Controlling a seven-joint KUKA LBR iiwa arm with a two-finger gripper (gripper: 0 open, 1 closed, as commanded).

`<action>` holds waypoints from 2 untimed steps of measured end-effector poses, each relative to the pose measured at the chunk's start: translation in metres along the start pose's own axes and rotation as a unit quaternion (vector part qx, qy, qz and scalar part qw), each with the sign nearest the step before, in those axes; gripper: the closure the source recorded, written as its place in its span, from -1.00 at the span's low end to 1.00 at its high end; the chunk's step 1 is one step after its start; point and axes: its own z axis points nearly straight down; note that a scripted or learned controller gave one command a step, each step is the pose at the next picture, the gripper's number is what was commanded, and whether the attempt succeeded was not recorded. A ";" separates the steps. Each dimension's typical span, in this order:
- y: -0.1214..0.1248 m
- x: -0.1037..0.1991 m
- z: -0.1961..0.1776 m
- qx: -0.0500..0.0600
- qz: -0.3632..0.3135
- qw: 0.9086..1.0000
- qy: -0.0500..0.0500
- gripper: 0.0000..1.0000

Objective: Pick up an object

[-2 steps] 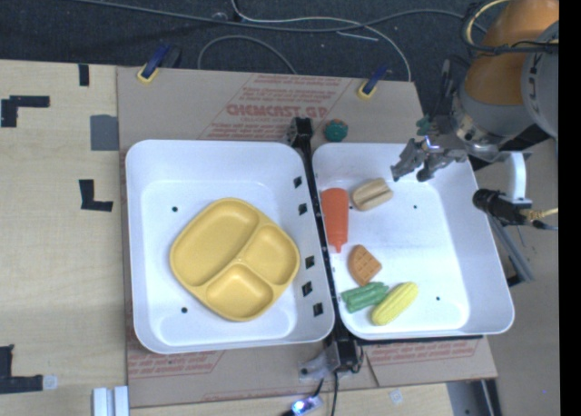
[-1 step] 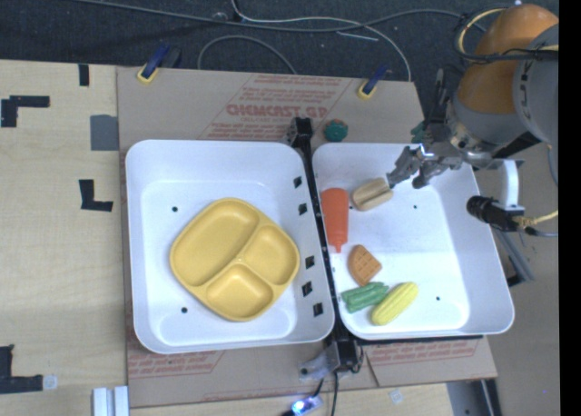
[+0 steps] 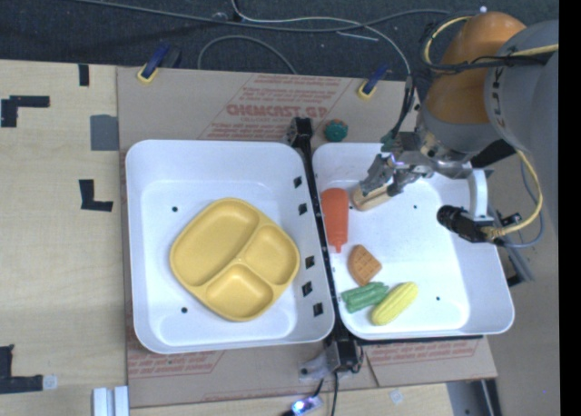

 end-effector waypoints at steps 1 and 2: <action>-0.005 0.054 -0.017 -0.001 0.000 1.000 0.000 1.00; -0.004 0.109 -0.013 0.000 -0.001 1.000 0.000 1.00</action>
